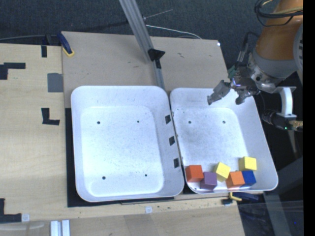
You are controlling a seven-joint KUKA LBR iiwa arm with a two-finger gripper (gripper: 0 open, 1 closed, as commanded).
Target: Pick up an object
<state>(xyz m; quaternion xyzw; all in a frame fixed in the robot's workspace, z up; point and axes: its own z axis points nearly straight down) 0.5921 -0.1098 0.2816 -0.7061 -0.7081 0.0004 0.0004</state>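
Several small blocks lie along the near edge of the right bin: an orange block, a purple block, a yellow block, another orange block, a blue block and a second yellow block. My gripper hangs over the far edge of the right bin, well away from the blocks. Its two fingers are spread apart, with nothing between them.
The left bin sits beside the right one, joined by black clips. A slanted metal rail runs from the top down to the gap between the bins. Wooden bench surface surrounds both bins.
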